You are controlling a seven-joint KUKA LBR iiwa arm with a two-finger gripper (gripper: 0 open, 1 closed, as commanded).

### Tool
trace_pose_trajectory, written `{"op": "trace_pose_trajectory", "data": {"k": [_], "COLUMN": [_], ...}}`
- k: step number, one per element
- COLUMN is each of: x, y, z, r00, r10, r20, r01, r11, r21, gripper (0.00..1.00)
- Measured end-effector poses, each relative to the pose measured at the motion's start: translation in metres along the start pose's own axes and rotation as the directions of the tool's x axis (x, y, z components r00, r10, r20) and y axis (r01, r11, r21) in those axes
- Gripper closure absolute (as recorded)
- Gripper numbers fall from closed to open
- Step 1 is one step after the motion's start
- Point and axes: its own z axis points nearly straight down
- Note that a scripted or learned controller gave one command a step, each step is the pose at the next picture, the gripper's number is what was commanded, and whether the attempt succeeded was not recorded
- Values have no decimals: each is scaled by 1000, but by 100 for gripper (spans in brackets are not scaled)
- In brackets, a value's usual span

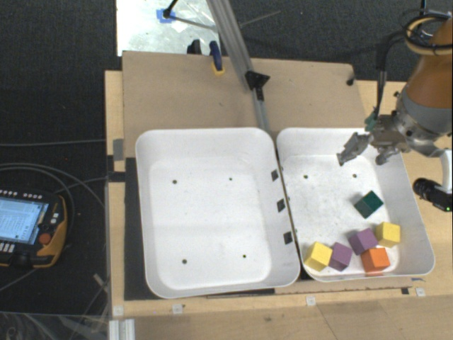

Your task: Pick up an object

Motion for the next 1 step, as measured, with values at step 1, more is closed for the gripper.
{"op": "trace_pose_trajectory", "data": {"k": [1], "x": [-91], "y": [-28], "z": [10], "r00": [1000], "r10": [10], "r20": [4], "r01": [-10], "r11": [1000], "r21": [2], "gripper": [0]}}
